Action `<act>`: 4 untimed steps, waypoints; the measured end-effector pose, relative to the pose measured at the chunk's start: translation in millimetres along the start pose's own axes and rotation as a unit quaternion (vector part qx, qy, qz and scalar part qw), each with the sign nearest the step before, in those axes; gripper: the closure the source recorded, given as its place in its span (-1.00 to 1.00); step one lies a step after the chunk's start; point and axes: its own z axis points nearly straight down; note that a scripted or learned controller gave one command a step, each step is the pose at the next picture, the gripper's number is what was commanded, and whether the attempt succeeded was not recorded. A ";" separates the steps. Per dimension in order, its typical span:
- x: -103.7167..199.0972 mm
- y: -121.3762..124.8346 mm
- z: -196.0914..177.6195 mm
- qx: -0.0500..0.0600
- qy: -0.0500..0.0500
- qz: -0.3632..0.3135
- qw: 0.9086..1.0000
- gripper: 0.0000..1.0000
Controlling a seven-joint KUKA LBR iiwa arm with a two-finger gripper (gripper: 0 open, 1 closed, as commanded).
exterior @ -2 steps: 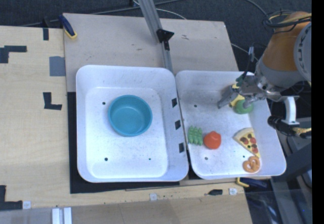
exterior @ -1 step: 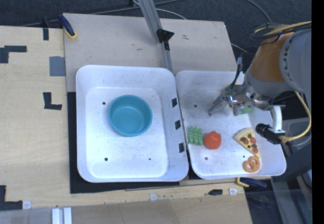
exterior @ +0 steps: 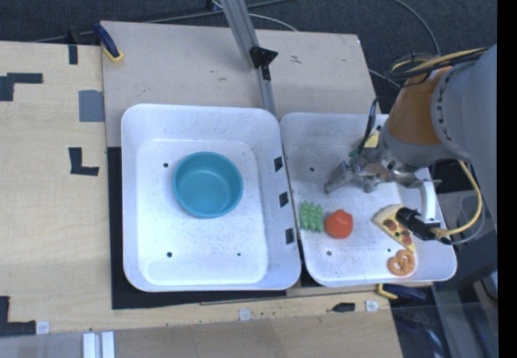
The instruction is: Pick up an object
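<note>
My gripper (exterior: 343, 173) hangs low over the middle of the right bin (exterior: 323, 132), open, with nothing between its fingers. A green ridged toy (exterior: 311, 216) lies just below it near the bin's left wall. Beside that toy sits a red tomato-like ball (exterior: 339, 224). A pizza slice toy (exterior: 393, 225) lies to the right, partly under the arm's cable. Near the bin's front right corner rests an orange pretzel-shaped piece (exterior: 401, 263).
The left bin (exterior: 145, 138) holds a blue bowl (exterior: 208, 184). A metal pole (exterior: 238, 13) slants down to the divide between the bins. Cables (exterior: 456, 223) loop off the wrist over the right bin's right edge.
</note>
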 end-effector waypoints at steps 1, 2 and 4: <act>-0.8 0.9 -12.5 -0.002 -0.001 0.000 1.000 1.00; -1.2 0.0 -54.3 -0.002 0.000 0.000 1.000 1.00; -1.1 -7.0 -142.8 -0.001 0.000 0.000 1.000 1.00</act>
